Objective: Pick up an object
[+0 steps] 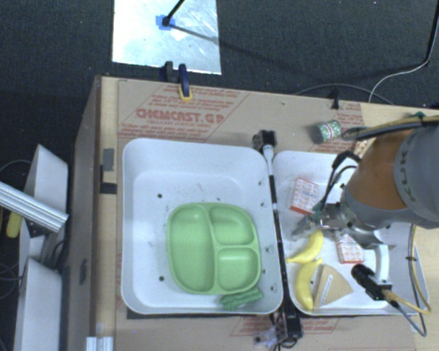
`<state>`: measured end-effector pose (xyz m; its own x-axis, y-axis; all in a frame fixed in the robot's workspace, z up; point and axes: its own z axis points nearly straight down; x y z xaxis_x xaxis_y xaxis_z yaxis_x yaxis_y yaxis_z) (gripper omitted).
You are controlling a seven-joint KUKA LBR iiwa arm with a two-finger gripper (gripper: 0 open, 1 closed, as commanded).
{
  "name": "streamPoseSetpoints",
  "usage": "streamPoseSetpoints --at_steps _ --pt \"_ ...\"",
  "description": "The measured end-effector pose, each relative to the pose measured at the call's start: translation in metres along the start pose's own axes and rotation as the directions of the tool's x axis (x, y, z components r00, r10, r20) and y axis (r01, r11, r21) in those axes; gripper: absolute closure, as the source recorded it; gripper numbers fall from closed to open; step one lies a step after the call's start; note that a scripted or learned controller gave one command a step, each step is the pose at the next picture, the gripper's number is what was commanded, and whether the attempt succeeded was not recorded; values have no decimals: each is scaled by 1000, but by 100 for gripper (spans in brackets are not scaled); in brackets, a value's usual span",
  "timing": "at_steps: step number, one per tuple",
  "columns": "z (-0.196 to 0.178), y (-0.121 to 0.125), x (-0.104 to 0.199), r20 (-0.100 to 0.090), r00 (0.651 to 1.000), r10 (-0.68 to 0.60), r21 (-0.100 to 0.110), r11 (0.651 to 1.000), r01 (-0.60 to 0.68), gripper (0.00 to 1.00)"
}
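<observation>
Yellow, soft, easily bruised, the banana (309, 248) is best taken mid-body; the pincer (317, 218) state cannot be told.

arm (405, 175): in from right, bent down | gripper (311, 223): low

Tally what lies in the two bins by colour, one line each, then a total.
Green: 2, the divided plate and a small green piece at its lower edge.
Yellow: 2, a banana and a yellow piece.
Red-and-white: 2, packets.
Tan: 1, wedge.
Total: 7
</observation>
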<state>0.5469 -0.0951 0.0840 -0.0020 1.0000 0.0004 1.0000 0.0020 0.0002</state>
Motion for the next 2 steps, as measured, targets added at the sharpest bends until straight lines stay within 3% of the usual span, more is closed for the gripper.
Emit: streamPoseSetpoints --at_steps 1,2 --pt "-10 1 0 0 1000 -1 -2 1000 1 100" --pt "-101 -2 100 -1 1000 -2 -3 1000 2 100"
